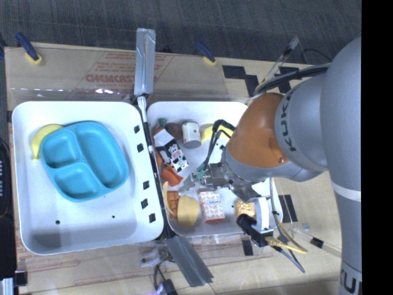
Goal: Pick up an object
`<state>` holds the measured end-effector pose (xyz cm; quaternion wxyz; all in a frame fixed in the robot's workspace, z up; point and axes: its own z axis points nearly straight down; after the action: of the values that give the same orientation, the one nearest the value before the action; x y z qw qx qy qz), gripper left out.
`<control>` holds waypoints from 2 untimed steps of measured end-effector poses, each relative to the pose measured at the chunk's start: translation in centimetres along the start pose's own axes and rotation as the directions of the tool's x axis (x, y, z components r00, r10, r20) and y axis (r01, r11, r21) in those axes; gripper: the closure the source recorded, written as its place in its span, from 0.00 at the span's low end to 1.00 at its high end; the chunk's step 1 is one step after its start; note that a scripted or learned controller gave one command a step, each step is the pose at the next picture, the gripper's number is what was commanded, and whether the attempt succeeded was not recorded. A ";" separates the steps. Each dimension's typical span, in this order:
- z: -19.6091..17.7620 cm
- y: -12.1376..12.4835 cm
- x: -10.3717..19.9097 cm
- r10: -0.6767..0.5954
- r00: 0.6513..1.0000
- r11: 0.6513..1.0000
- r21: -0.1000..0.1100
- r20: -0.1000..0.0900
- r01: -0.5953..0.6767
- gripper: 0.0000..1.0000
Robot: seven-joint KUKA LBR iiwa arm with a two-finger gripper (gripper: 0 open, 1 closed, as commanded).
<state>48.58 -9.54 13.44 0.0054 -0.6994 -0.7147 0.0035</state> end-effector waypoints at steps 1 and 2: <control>-13.5 -0.9 -0.4 -0.073 0.997 0.997 -0.015 0.005 0.074 0.00; -7.1 -0.9 4.5 -0.090 0.996 0.996 -0.003 0.002 0.090 0.00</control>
<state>47.65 -5.09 20.57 0.0037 -0.6664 -0.7456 0.0029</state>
